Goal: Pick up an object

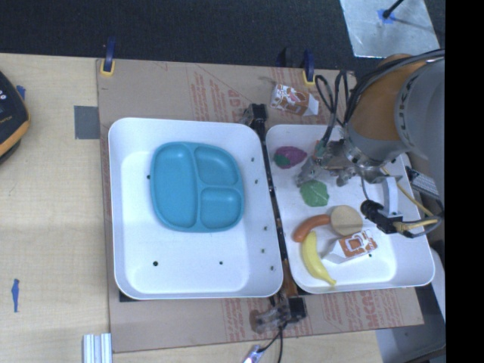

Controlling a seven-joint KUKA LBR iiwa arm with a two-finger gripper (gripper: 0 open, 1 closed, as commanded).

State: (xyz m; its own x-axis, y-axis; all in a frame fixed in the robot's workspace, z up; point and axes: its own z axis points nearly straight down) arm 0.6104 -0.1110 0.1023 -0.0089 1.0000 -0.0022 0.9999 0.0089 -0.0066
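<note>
A: While the arm (393,112) reaches in from the right, where's the claw (316,169)?

B: Low over the right bin (412,267), upper-left part. Tips sit between the purple piece (290,156) and the green piece (314,194). Close to both. Can't confirm contact with either.

A: Open or closed?

B: Can't tell. Fingers are a dark tangle from this angle, cables (333,97) in front. Nothing visibly held between them.

A: What else is in that bin?

B: Tan round piece (347,219) near the middle. Orange sausage-shaped piece (310,226) just left of it, touching or nearly. Yellow banana (314,261) below that, running down toward the front wall. Small orange-and-white packet (355,245) right of the banana, under the tan piece.

A: Left bin?

B: Left bin (132,263) holds a blue divided plate (198,185), three compartments, lying flat in the upper half. Nothing on the plate.

A: Outside the bins?

B: Both bins sit on a brown cardboard sheet (189,89) on the bench (45,218). Crumpled wrapper (293,100) on the cardboard, just behind the right bin. Black and yellow device (10,119) at the far left edge of the bench. Blue clips (109,50) on the cardboard's back edge.
</note>
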